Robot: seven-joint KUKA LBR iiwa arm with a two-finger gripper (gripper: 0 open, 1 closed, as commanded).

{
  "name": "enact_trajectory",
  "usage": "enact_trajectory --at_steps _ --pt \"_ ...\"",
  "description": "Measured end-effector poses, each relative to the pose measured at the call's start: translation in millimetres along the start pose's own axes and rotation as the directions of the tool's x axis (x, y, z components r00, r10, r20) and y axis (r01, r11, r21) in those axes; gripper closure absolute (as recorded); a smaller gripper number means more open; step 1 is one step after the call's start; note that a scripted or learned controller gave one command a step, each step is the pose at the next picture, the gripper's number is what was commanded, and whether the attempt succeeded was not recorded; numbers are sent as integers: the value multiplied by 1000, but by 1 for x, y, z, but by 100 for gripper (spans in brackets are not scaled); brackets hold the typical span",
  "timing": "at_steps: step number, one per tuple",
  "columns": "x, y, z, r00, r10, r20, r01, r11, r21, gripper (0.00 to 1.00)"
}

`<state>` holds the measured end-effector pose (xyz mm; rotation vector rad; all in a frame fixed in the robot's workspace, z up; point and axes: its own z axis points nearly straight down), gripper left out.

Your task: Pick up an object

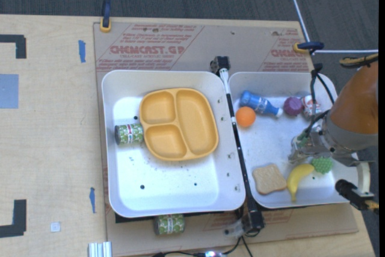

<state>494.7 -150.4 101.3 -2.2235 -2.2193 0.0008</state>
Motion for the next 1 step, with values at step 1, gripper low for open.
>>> enact_trajectory --at_steps 1 --pt "89 41 -84 1000 -3 -1 3 1000 -3 100"
